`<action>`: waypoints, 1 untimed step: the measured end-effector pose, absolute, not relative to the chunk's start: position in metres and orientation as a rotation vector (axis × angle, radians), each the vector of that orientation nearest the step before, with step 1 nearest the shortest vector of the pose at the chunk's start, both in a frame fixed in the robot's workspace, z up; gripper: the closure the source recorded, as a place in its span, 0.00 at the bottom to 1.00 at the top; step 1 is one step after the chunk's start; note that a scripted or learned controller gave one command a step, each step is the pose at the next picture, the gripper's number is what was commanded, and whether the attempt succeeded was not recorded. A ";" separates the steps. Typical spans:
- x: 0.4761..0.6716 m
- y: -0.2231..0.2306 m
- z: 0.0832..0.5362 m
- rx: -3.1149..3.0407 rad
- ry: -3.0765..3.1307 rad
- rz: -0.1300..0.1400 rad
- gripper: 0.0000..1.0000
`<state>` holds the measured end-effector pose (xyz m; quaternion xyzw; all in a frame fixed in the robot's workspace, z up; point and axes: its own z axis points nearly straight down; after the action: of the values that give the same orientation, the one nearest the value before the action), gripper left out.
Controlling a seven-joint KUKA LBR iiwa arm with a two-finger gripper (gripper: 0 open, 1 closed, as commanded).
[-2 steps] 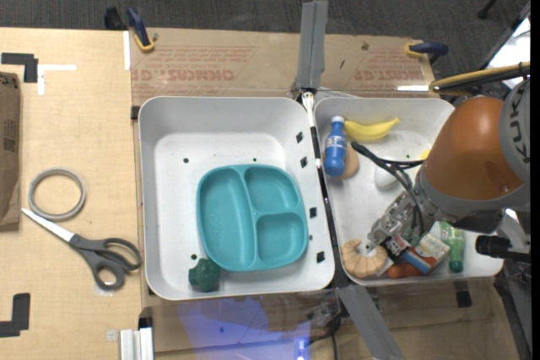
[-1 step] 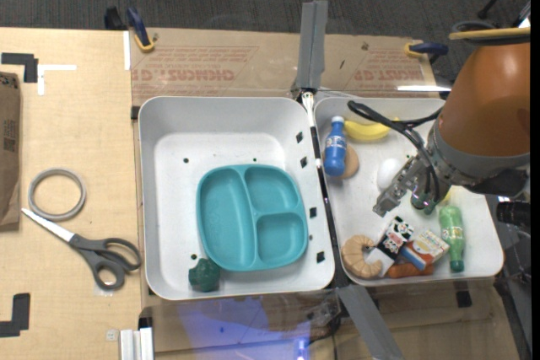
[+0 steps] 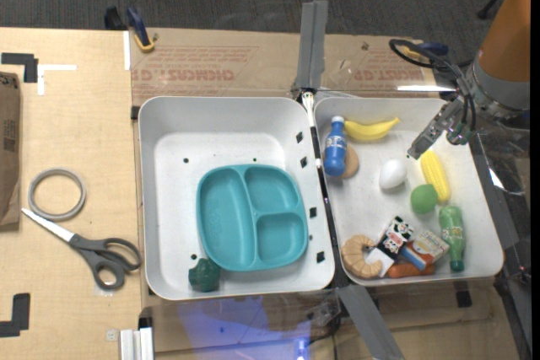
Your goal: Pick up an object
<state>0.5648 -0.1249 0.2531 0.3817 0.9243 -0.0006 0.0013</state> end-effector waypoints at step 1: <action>0.509 -0.128 0.198 0.577 3.089 0.000 1.00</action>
<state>0.5088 -0.1283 0.1983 0.1835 0.9830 0.0000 -0.0003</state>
